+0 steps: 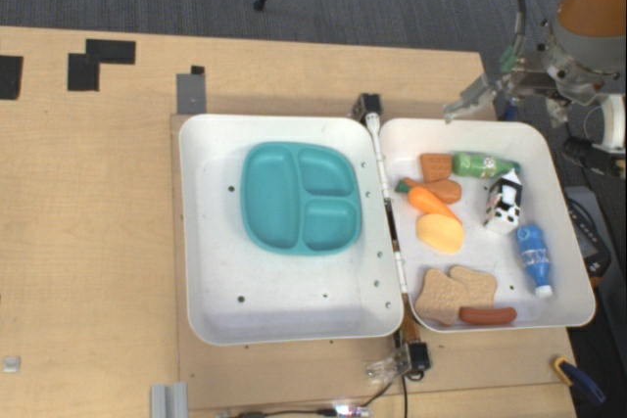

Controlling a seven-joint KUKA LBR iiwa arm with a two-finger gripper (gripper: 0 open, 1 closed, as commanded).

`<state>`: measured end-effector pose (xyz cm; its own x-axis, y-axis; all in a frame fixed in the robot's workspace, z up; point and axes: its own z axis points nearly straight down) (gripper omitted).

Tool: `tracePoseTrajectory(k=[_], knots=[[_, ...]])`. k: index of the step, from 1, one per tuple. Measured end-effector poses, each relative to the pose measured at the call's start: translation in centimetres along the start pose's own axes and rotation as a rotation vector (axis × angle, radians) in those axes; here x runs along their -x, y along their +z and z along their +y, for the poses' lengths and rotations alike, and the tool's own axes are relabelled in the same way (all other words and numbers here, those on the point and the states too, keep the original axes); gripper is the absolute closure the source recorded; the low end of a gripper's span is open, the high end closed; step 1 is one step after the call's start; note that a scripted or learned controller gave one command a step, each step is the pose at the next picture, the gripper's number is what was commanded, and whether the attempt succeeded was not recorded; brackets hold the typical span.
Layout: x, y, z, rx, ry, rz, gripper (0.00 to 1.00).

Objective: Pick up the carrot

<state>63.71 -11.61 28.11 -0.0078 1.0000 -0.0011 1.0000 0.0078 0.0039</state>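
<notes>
While the gripper [480, 96] hangs over the far rim of the right bin [568, 210], its fingers look spread apart and hold nothing. From it the carrot [429, 201] lies toward the near left, in the left half of this bin. Its long axis runs on a slant, with the green end far-left, touching the yellow piece [440, 232].

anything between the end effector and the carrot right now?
Nothing sits directly on the carrot; its top is exposed. The end effector hangs over the right bin's far rim. But the carrot is crowded: a brown block and green bottle lie on the approach side, and a yellow piece touches its near end.
</notes>
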Motion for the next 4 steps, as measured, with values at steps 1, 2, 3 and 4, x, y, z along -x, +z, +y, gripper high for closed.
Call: tracePoseTrajectory(k=[1,2,3,4], knots=[[-3.4,12.7,-6.9,-0.013,-0.119,0.004,0.00],[-1.9,19.2,-4.4,0.010,-0.121,-0.004,0.00],[-2.1,18.3,-4.4,0.007,-0.121,-0.002,1.00],[-8.5,9.3,2.4,0.007,0.153,0.003,1.00]])
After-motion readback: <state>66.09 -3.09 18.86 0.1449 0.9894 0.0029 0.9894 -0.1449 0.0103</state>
